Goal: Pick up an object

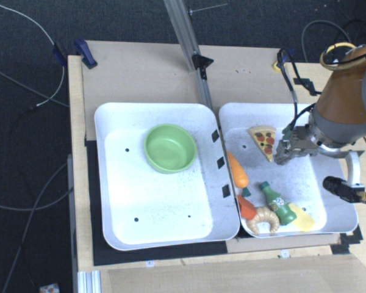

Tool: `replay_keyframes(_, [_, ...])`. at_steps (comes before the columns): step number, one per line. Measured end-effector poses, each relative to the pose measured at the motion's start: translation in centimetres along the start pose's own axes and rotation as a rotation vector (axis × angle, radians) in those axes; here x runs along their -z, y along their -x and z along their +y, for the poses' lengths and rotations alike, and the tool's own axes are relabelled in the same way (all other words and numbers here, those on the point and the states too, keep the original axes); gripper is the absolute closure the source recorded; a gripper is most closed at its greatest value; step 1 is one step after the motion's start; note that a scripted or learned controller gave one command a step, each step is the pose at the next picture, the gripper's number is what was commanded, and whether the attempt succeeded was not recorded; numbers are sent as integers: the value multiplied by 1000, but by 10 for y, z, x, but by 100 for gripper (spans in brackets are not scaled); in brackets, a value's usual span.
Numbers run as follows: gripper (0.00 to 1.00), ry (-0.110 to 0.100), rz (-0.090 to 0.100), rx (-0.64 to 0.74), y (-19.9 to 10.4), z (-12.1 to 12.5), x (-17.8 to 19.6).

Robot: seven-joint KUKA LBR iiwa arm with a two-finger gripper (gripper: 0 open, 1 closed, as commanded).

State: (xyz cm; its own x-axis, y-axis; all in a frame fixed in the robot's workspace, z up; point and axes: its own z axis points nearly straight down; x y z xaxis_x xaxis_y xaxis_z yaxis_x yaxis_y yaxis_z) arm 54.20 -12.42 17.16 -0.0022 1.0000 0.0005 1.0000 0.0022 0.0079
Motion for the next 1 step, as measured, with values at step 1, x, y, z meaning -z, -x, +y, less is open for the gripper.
replay_keyframes(1, [100, -2, 1, 1, -6, -5, 50])
